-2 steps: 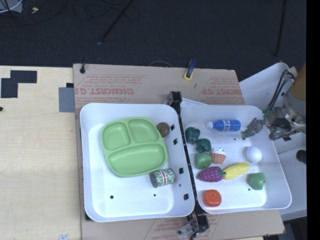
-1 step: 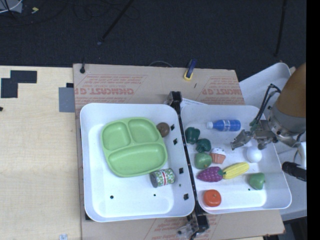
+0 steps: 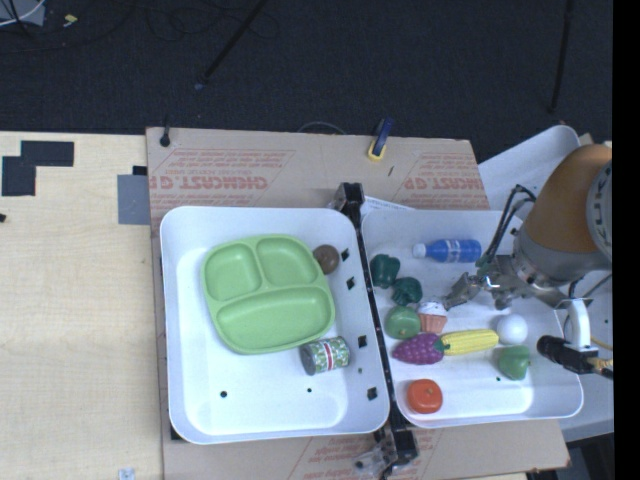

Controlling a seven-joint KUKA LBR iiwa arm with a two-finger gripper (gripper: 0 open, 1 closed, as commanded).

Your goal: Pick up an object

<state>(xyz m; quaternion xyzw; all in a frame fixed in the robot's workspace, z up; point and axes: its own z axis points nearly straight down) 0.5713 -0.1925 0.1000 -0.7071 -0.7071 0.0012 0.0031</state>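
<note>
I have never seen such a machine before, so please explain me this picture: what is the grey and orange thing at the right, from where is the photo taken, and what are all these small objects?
The grey and orange thing is a robot arm. It reaches in from the right, and its gripper is the small metal claw at its end. I cannot tell if the claw is open or shut, and I see nothing held in it.

The photo comes from one fixed camera above the bench, looking down at a slant.

On the bench stand two shallow white bins. The left bin holds a green divided plate, a brown ball and a small patterned can. The right bin holds toy food: a blue bottle, purple grapes, a yellow corn cob, a white ball, an orange fruit, a cupcake and several green pieces.
</note>
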